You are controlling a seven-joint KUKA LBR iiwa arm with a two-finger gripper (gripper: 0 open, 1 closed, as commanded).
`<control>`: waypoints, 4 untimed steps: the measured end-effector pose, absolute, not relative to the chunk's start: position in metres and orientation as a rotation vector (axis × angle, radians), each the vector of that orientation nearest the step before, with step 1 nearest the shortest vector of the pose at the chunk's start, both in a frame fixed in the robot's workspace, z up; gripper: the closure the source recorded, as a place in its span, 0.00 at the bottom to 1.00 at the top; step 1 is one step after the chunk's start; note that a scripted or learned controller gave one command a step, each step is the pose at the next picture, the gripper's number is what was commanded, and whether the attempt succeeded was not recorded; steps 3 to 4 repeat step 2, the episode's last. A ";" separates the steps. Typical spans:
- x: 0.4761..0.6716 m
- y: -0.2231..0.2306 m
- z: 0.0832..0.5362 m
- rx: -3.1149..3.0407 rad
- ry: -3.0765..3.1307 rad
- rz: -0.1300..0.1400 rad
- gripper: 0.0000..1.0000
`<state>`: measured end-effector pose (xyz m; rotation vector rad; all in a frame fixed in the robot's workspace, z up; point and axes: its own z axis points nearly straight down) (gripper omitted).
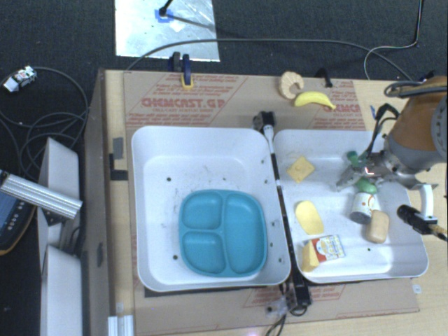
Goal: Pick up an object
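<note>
We are seeing even, cool overhead light, moderately bright. The two white bins, left bin (150, 159) and right bin (406, 257), are reflecting strongly and washing toward a bluish white, with soft, faint shadows under their rims. A silvery sheet (166, 18) on the dark floor is throwing patchy glare. The floor itself is going nearly black, hiding detail. Resolution is low and everything is looking slightly soft; small items are blurring. A tiny reddish glow is showing near the arm's wrist (364, 170).
</note>
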<state>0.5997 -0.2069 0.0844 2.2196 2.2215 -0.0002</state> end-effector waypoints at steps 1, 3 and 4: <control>0.601 -0.207 0.096 2.216 2.220 0.004 1.00; 0.623 -0.119 0.179 2.213 2.225 0.008 1.00; 0.623 -0.119 0.179 2.213 2.225 0.008 1.00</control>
